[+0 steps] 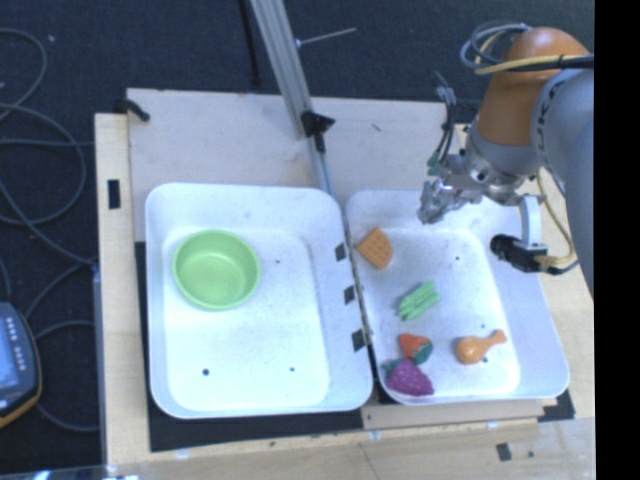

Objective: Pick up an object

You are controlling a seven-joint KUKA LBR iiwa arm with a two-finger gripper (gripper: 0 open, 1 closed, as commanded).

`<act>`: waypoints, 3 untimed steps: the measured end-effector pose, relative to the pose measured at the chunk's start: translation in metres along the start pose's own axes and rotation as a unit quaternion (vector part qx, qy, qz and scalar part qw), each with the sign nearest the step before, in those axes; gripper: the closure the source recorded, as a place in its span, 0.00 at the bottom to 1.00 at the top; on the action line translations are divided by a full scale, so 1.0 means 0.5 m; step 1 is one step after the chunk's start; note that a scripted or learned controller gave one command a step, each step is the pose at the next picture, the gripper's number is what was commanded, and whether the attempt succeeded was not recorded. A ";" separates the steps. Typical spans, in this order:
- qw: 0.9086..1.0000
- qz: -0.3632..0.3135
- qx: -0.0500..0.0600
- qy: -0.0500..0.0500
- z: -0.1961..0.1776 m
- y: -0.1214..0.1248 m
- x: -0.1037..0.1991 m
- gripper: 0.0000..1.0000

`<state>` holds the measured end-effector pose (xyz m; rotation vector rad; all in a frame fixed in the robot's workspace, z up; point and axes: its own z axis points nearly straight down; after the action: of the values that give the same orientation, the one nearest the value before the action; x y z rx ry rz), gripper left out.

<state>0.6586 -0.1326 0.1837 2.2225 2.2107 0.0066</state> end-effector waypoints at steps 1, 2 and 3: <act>1.000 -0.001 0.001 0.001 -0.049 0.003 -0.002 1.00; 1.000 -0.005 0.003 0.002 -0.079 -0.048 0.073 1.00; 1.000 -0.005 0.004 0.001 -0.068 -0.103 0.165 1.00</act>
<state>0.6073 -0.0496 0.2170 2.2159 2.2282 0.0001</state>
